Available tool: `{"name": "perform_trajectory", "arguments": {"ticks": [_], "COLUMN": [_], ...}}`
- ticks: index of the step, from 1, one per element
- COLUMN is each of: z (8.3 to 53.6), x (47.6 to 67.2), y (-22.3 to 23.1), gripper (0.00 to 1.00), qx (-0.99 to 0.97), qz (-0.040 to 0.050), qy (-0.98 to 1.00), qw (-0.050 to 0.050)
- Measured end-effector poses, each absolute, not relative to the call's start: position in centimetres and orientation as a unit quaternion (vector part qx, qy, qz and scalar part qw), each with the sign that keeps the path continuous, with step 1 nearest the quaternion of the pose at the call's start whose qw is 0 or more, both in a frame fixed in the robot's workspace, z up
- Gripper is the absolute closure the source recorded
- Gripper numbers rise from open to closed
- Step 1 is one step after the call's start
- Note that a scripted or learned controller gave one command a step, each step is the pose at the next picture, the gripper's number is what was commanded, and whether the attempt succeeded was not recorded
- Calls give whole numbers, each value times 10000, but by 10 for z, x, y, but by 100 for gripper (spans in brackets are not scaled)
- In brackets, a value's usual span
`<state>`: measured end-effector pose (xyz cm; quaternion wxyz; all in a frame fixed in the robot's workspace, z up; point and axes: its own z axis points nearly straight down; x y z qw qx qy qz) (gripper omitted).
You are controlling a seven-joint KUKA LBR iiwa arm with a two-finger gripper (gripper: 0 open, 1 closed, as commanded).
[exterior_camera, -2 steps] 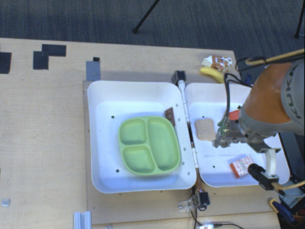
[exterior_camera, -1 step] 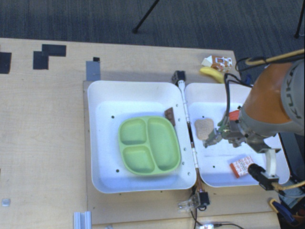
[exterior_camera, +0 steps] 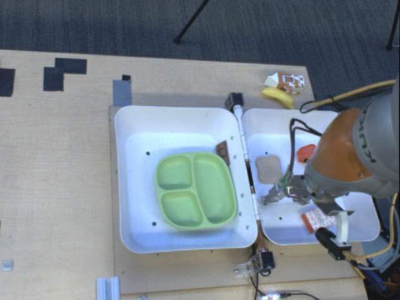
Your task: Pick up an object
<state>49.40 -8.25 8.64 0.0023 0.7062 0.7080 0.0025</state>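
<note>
My gripper is low in the right bin, near its left wall. Just beyond it lies a grey-beige block, apart from the gripper. A red thing lies further right, partly hidden by the arm. A red and white packet lies under the wrist near the bin's front. In the left bin sits a green divided plate, with a small brown piece at its far right corner. I see nothing held in the gripper.
The grey arm with its orange band covers much of the right bin's right half. A banana and a small printed pack lie on the bench beyond the right bin. A ridge separates the bins.
</note>
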Motion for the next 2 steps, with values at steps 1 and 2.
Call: {"name": "perform_trajectory", "arguments": {"ticks": [1, 2], "z": [98, 185], "x": [496, 488], "y": [-83, -75], "gripper": [100, 100], "qx": [7057, 7051], "qz": [40, 13], "qy": [7085, 7091], "qw": [47, 15]}}
